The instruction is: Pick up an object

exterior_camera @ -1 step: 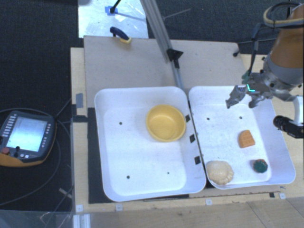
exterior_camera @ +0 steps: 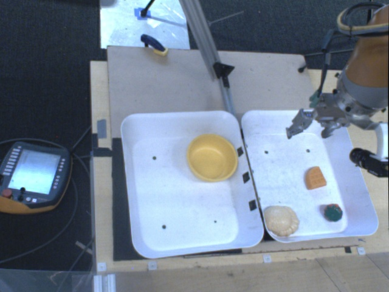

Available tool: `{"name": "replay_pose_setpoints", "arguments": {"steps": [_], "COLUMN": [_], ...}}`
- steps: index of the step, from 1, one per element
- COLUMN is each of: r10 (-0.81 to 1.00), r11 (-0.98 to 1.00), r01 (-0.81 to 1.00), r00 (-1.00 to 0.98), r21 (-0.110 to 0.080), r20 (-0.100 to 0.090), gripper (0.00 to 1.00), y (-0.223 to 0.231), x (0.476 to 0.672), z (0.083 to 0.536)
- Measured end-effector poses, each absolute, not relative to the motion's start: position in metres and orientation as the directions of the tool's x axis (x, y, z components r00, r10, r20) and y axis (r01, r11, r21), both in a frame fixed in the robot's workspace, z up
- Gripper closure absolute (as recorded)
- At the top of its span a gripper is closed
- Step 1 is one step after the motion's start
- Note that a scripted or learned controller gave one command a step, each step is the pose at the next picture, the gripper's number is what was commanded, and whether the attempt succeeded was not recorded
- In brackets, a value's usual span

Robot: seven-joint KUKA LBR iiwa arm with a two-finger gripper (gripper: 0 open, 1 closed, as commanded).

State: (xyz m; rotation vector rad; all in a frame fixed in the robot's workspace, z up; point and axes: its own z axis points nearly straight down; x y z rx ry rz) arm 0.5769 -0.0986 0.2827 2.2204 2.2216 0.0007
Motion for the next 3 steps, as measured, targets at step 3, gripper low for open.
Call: {"name": "replay_pose_setpoints", "arguments": {"steps": [3], "r10": [1.0], "r11": [0.0], "r01": [1.0], "r00": [0.0], "r21": [-0.004], "r20": [0.0], "gripper": [0.0], "y": [-0.107], "x": [0.571], "z": [0.123]}}
